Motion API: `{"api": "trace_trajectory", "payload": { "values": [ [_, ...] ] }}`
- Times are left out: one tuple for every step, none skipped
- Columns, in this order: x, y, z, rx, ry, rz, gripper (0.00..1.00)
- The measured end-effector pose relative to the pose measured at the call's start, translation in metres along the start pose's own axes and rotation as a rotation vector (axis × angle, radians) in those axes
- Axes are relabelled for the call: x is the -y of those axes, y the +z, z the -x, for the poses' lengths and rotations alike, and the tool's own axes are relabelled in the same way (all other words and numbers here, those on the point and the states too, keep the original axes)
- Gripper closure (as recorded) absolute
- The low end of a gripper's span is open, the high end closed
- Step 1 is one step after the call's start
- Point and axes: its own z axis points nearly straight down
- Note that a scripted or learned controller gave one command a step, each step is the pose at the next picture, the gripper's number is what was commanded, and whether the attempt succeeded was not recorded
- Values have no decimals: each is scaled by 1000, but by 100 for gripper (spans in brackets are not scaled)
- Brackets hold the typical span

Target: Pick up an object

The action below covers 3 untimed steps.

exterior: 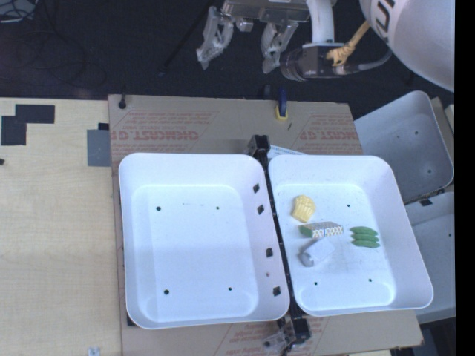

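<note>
My gripper [241, 47] hangs high at the top of the view, above the far edge of the bench, open with nothing between its two fingers. In the right bin [401, 273] lie a yellow corn-like piece [302, 208], a green and white comb-like piece [321, 231], a green pea pod [364, 236] and a grey-white block [317, 254]. All of them sit in the left half of that bin, well below and to the right of the gripper.
The left bin [141, 199] stands beside the right one, with a black divider strip [269, 228] between them. Both rest on a brown cardboard sheet [193, 128]. A grey panel [408, 147] lies off to the right.
</note>
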Motion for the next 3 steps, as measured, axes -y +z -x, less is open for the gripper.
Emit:
{"api": "trace_trajectory", "payload": {
  "values": [
    [-11,0,-54,0,1,-1,0],
    [-11,-10,-53,4,0,-4,100],
    [44,71,1,5,8,-9,100]
  ]
}}
